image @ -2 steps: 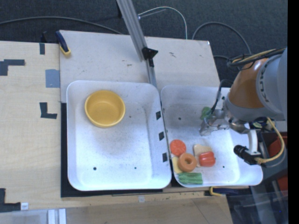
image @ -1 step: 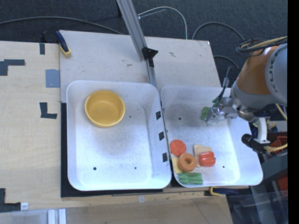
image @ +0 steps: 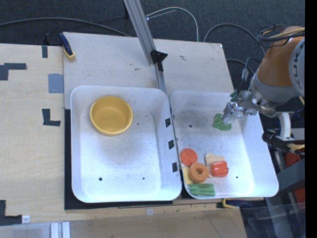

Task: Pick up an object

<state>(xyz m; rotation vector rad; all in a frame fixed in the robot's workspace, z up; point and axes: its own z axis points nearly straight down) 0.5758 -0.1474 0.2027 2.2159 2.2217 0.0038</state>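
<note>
My gripper [image: 229, 115] is over the upper right part of the right bin [image: 247, 148], coming in from the right. A green leafy toy [image: 221, 122] lies directly at its tip, touching or just under it. A cluster of toy foods sits at the bin's front left: a red-orange round piece [image: 188, 156], a brown doughnut [image: 198, 172], a red pepper-like piece [image: 219, 169], a beige piece [image: 213, 158] and a green piece [image: 202, 189].
A yellow bowl [image: 111, 114] stands in the upper left of the left bin [image: 124, 182]. A slanted metal pole [image: 141, 21] rises behind the bins. Cables run across the dark floor at the back.
</note>
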